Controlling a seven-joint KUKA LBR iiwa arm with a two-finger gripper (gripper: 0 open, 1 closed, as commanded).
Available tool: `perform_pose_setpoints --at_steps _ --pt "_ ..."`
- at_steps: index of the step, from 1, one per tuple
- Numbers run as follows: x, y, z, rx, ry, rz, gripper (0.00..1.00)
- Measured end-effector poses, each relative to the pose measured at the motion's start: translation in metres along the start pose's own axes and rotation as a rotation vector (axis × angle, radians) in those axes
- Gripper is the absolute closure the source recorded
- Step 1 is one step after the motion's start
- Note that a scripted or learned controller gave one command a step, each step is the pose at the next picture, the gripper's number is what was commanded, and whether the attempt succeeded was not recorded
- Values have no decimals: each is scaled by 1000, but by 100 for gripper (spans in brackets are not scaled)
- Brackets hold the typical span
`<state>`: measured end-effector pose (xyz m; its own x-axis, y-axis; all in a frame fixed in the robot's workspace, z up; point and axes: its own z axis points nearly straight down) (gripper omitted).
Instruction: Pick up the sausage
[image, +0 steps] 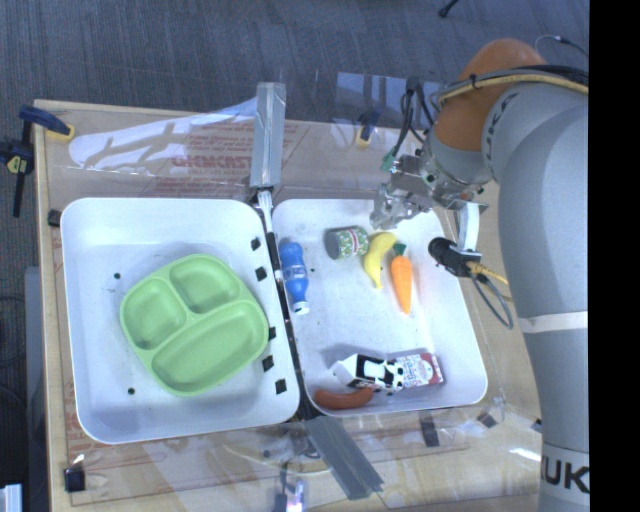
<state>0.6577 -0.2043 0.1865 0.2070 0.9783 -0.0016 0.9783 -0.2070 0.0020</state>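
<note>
The sausage (345, 398) is a reddish-brown link lying along the near wall of the right bin (462, 330). It is partly tucked under a milk carton (392, 371) with a cow print. My gripper (393, 208) hangs over the far edge of the same bin, just above a yellow banana (377, 255) and a small green can (348, 242). It is well away from the sausage, nearly the bin's full depth.
An orange carrot (401, 282) lies right of the banana, and a blue bottle (292, 274) lies by the divider between the bins. The left bin (85, 260) holds a green divided plate (195, 322). The arm's wrist and cables crowd the far right corner.
</note>
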Motion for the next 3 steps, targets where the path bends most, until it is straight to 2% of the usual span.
perform_pose_setpoints --at_steps 1,2,3 --pt "4 -3 5 6 2 34 100" --pt "30 -29 14 9 1 192 100" --pt "-8 -45 11 7 2 -125 100"
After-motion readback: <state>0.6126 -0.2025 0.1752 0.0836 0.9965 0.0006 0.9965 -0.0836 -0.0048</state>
